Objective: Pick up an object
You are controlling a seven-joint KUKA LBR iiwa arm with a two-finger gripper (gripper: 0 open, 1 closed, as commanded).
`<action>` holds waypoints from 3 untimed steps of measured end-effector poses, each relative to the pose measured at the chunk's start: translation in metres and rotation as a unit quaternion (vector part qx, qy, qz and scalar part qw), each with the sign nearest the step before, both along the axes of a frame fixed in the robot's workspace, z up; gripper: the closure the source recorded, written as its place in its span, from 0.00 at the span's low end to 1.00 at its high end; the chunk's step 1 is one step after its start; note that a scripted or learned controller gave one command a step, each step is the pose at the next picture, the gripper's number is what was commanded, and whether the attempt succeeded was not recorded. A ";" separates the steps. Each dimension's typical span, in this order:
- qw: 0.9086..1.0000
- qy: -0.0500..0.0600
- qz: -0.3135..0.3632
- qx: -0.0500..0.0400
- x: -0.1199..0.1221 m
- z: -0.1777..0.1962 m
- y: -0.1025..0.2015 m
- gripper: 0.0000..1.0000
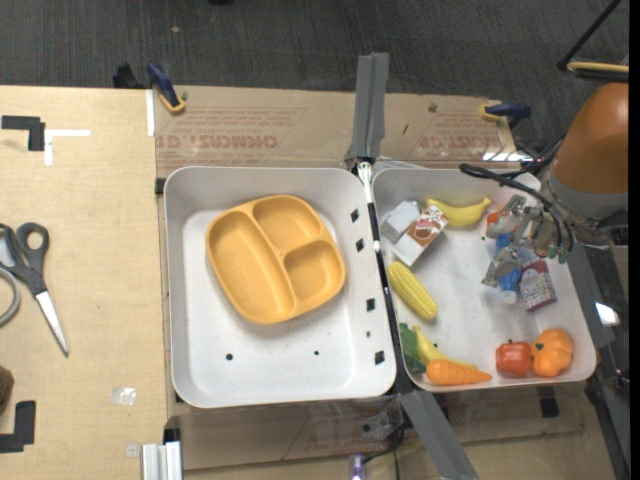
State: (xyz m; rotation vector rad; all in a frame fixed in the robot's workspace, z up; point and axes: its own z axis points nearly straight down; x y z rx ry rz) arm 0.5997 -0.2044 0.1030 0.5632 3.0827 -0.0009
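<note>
1. The bench [80,298] carries 2 white bins side by side, with scissors [35,273] lying near its left edge.
2. The left bin [270,373] holds a yellow 3-section plate [275,258], tilted, toward its far left part.
3. The right bin [465,298] holds the small things; the arm [598,153] hangs over its far right corner.
4. The claw [510,258] is down by the right wall; whether it is spread or pressed together cannot be told.
5. A corn cob [413,290] lies near the left wall, well left of the claw.
6. A banana [458,211] lies at the far edge, left of the claw.
7. A small carton [422,236] lies just beside the banana.
8. A packet [538,288] lies just right of the claw; contact unclear.
9. A carrot [457,372], tomato [514,358] and small pumpkin [553,353] line the near edge.
</note>
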 end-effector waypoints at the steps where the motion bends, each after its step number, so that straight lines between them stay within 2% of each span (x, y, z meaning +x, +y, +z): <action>1: 0.997 0.002 -0.076 0.001 -0.010 -0.010 0.003 0.00; 2: 0.997 0.002 -0.075 0.001 -0.010 -0.010 0.003 0.00; 3: 0.997 0.000 -0.074 0.000 -0.009 0.000 0.003 1.00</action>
